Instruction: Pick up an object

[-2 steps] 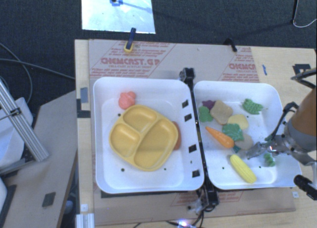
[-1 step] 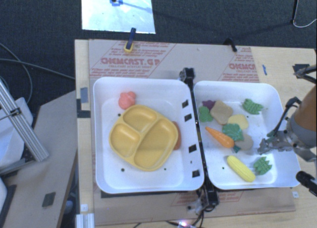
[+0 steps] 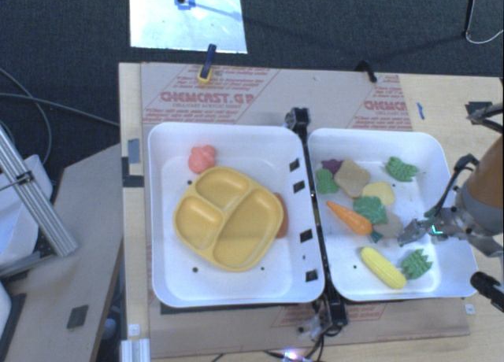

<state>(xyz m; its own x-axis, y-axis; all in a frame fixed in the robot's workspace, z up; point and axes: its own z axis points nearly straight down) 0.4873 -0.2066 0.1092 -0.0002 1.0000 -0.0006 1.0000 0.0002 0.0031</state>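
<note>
Nearest the camera, in the right bin (image 3: 441,148), a yellow corn cob (image 3: 383,267) lying at a slant near the front wall, with a small green leafy toy (image 3: 416,263) just beside it to the right. Just above these, the gripper (image 3: 411,232) low over the bin floor, reaching in from the right on the grey arm (image 3: 482,195); metal fingers (image 3: 408,236) pointing left, too small and blurred to tell how far apart, and nothing clearly seen between them. Close to the fingertips, a grey-brown piece (image 3: 387,230), touching or not cannot be told. Left of that, an orange carrot (image 3: 349,217) lying diagonally, with a green broccoli-like toy (image 3: 370,208) against its upper end. Farther back, a pale yellow piece (image 3: 380,192), a tan bread-like slice (image 3: 353,179), a green piece (image 3: 326,180) at the slice's left and a purple one (image 3: 331,166) behind it; toward the far right corner, another green leafy toy (image 3: 402,169). In the left bin (image 3: 169,219), a yellow divided plate (image 3: 228,217) with three compartments, and behind it near the far left corner a pink toy (image 3: 201,158). Beyond both bins, a cardboard sheet (image 3: 260,93) with red lettering under them, and a blue-and-yellow clamp (image 3: 207,64) at its far edge.
</note>
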